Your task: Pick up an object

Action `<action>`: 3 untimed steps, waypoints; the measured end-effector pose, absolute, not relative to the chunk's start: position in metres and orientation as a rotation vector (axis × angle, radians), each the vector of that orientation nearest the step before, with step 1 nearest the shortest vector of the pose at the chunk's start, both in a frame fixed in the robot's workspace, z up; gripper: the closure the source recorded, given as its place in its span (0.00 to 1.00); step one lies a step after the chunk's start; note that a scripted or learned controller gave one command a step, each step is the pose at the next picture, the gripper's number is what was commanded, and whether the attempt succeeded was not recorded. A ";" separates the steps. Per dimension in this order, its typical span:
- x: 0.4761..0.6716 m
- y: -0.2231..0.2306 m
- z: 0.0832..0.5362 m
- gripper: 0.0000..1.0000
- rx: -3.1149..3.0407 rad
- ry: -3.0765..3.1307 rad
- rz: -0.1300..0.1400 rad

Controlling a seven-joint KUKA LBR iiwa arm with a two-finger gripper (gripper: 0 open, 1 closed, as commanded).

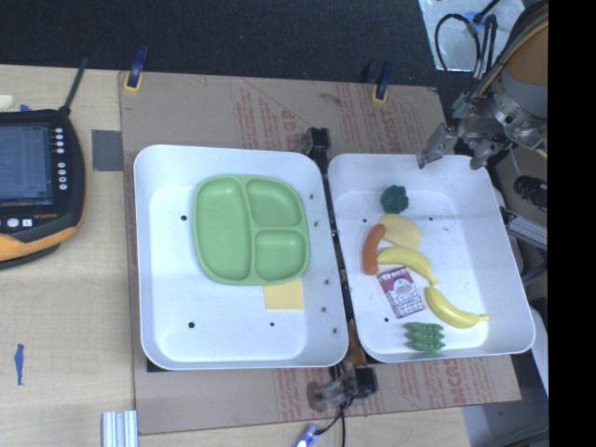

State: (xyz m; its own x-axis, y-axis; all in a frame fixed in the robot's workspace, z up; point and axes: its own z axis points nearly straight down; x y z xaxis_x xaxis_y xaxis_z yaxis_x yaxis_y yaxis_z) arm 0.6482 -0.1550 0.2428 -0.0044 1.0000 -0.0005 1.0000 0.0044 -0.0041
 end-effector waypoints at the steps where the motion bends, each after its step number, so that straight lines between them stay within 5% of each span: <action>1: 0.588 -0.114 0.158 0.00 -2.213 -2.223 0.008; 2: 0.562 -0.095 0.091 0.00 -2.215 -2.222 0.008; 3: 0.563 -0.096 0.101 1.00 -2.213 -2.225 0.011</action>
State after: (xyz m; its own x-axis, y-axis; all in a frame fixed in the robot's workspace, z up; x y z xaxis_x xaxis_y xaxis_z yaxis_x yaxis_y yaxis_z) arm 0.5627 -0.0960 0.1014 -0.0056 1.0000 -0.0024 1.0000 0.0056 -0.0074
